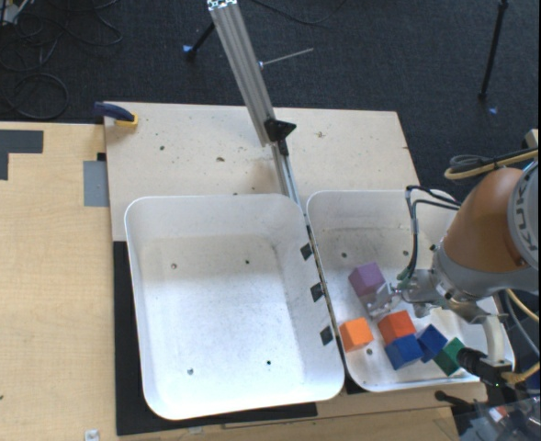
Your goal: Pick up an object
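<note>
Overhead, two shallow white bins sit side by side on a pale bench. Taking the right bin as the landmark: to its left lies the left bin, its floor speckled with small dark marks. A metal rail slants up and away from the seam between the two bins. Inside the right bin, blocks cluster toward its near end: an orange cube by the left wall, a purple cube just beyond it, then a red-orange cube, a blue block and a green block toward the right wall. The gripper hangs low between the purple and red-orange cubes; whether its jaws are released or clenched cannot be told. The arm enters over the bin's right side.
</note>
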`<state>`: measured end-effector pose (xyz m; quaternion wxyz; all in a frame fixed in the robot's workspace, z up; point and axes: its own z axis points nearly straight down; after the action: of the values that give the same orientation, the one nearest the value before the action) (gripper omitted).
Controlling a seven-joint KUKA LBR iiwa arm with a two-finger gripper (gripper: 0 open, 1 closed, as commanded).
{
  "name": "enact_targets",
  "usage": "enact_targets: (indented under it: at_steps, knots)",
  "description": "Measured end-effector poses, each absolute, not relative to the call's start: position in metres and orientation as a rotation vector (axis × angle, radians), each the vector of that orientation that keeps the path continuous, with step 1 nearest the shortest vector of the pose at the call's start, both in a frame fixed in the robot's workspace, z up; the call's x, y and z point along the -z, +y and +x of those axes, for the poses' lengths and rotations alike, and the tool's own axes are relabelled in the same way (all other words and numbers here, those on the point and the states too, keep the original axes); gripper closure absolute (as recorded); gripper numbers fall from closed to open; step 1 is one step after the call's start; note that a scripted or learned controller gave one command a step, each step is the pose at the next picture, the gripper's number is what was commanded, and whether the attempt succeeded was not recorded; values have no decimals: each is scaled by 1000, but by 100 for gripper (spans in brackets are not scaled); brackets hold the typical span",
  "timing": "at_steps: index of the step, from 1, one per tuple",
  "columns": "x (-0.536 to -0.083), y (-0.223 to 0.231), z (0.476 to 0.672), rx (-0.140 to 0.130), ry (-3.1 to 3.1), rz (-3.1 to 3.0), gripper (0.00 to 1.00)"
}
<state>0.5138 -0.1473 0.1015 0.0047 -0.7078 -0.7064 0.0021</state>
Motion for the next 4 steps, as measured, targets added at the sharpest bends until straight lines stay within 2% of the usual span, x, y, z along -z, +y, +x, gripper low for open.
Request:
enact_targets:
  at_steps: [1, 3, 4]
  knots:
    - [-114, -150, 515, -3, -2208, -2228, 100]
    - [-209, -145, 519, 2, -2224, -2222, 100]
    - [-202, -98, 538, 0, -2224, -2215, 100]
